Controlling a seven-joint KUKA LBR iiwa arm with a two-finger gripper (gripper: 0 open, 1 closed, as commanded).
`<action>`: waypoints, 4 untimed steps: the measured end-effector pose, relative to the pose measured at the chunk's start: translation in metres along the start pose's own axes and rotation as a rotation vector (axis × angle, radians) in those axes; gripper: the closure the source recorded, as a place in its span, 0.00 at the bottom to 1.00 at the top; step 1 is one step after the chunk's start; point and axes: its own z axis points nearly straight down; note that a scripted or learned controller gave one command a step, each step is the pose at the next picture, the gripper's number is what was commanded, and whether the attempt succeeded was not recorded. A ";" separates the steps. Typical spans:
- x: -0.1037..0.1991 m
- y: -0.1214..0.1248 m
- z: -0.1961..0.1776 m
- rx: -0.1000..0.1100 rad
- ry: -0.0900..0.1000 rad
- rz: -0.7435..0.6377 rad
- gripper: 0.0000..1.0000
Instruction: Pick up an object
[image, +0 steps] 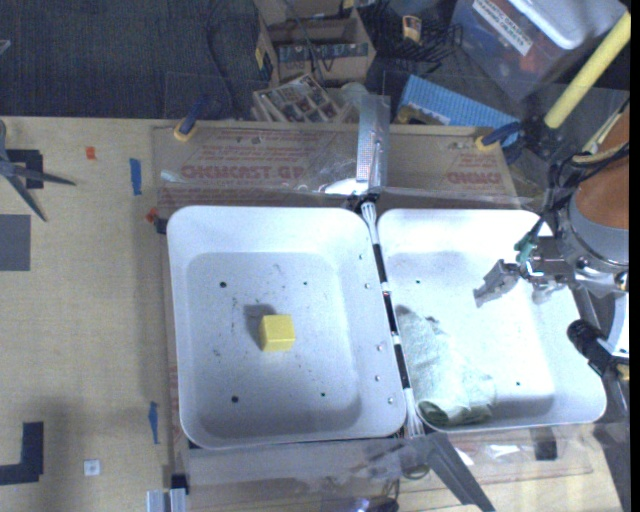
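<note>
**Over the right bin, nothing in my pincer**

My pincer (512, 282) hangs above the right bin (560, 400), toward its right edge and about midway between its far and near edges. My two fingers (492, 284) stand apart, released, with bare white bin floor showing between and beneath them; they grasp nothing. My wrist and the orange band above it sit at the bin's right edge.

In the right bin lies a rolled grey-white cloth (440, 365). Its long axis runs from the divider between the bins, about halfway down, toward the bin's near edge, slanting a little to the right as it comes nearer. The near end shows the roll's open, darker, greenish mouth, pointing at the near edge; the far end is flatter and rests just beside the divider. The cloth lies well apart from my fingers, to their left and nearer the camera.

In the left bin (200, 250) sits a small yellow block (277, 332), roughly at the middle of the floor. It is close to cubic, so I see no clear long axis; its edges sit slightly turned against the bin's walls.
</note>
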 end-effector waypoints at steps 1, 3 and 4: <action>-0.001 0.000 -0.009 0.000 0.000 0.003 1.00; 0.022 0.071 0.077 -0.002 -0.001 -0.250 1.00; -0.046 0.092 0.073 -0.006 -0.004 -0.342 1.00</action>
